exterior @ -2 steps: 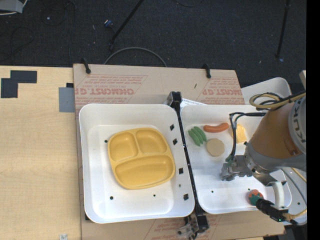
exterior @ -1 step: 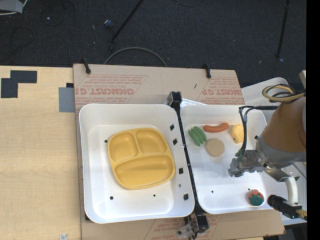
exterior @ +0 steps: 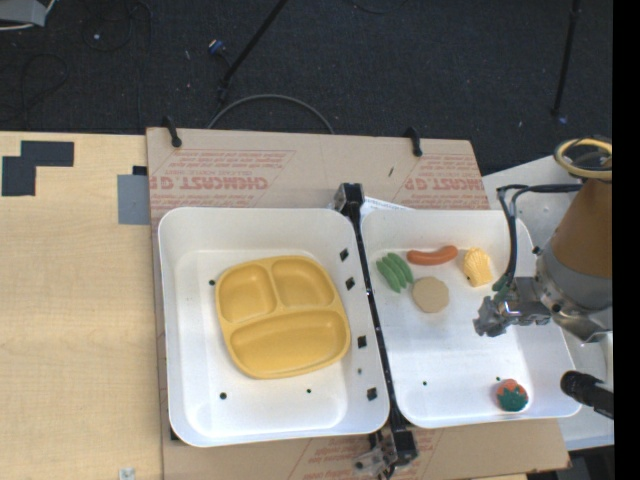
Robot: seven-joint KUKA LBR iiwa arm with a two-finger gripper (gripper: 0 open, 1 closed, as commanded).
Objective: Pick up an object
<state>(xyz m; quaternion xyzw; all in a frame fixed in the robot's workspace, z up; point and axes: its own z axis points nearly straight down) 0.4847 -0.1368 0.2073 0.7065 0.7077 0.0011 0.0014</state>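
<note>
The gripper (exterior: 497, 315) is hovering low in the right bin (exterior: 455, 393), its state I cannot tell, and should be centring over the nearby corn (exterior: 478, 266) before descending.

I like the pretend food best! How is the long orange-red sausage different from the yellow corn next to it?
The sausage is orange-red; the corn is yellow. The sausage is long and thin, lying nearly sideways across the bin; the corn is shorter and chunkier. The sausage lies closer to the green vegetable; the corn lies closer to the gripper. Both are toy foods lying loose in the right bin, and neither is held.
</note>
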